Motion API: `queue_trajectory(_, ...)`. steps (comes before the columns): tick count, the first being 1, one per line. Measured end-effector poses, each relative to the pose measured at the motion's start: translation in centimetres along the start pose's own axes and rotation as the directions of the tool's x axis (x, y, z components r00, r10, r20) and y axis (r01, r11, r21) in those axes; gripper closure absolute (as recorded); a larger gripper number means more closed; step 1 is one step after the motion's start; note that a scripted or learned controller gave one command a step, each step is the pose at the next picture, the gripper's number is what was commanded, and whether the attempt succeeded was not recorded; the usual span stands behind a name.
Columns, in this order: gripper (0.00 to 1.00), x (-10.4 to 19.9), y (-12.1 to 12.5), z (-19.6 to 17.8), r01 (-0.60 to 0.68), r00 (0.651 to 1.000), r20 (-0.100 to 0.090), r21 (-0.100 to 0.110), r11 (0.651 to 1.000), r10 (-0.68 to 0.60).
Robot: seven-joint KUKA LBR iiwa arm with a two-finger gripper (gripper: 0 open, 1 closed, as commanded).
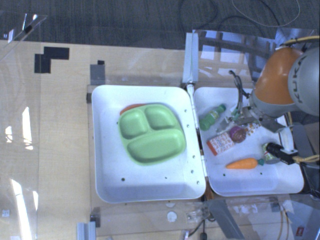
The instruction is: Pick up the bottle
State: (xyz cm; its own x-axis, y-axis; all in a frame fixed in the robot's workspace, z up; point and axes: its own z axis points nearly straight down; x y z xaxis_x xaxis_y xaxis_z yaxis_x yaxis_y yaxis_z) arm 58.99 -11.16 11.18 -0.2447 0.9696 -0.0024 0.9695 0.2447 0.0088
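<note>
A small green bottle [211, 116] lies on its side in the upper left part of the right bin [260, 184], cap end pointing up and right. My gripper [240, 118] hangs a little to the right of the bottle, low over a dark purple round item [238, 133]. Nothing can be seen held in it. The grey arm with its orange band [279, 76] comes in from the right and covers the bin's upper right part.
In the right bin a red-and-white packet [220, 143] lies just below the bottle, and an orange carrot [243, 164] lies near the front. The left bin [107, 174] holds a green divided tray [152, 133] with something red [131, 106] peeking out behind it.
</note>
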Motion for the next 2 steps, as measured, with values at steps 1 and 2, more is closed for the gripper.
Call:
queue_trajectory(1, 0.0, -1.0, 6.8, 3.0, -0.347, 0.938, 0.001, 0.059, 0.936, 0.347)
queue_trajectory(2, 0.0, 2.1, 8.9, -7.5, -0.39, 0.921, 0.001, 0.0, 0.921, 0.39)
